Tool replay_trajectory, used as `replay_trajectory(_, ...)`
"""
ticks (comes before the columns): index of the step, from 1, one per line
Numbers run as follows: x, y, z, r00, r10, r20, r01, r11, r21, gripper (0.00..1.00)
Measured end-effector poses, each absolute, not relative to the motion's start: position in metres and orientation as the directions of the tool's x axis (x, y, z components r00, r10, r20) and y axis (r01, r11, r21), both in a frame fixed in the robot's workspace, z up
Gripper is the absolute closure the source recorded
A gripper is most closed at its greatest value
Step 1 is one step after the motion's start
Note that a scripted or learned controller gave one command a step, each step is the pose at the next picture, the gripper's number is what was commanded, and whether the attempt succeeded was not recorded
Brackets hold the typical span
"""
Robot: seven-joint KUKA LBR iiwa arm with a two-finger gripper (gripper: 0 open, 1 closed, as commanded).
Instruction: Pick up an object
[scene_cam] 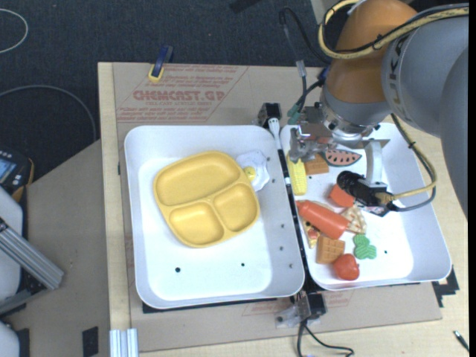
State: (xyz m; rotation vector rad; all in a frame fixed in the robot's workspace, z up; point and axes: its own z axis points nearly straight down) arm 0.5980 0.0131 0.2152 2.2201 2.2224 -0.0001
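Hovering low over the far end of the right bin (416, 262), gripper (301, 141) just above the yellow corn (297, 177); openness impossible to tell. Lying nearer: hot dog (322, 216), tomato (346, 267).

A yellow divided plate (205, 198) lies in a white bin (149, 274); beside it a red tomato (346, 267).

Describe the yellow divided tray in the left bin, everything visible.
The yellow tray looks like smooth moulded plastic with rounded corners and three compartments: one long one along its upper edge and two smaller ones below. It lies flat, right side up, turned at a slant, in the upper middle of the left bin. Nothing lies in it. Its upper right corner meets a small white-and-yellow item.
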Motion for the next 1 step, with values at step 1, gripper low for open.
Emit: replay_trajectory(1,0.5972,0.0087,0.2153,0.000,1.000,0.000,1.000,0.000,-0.001,1.00)
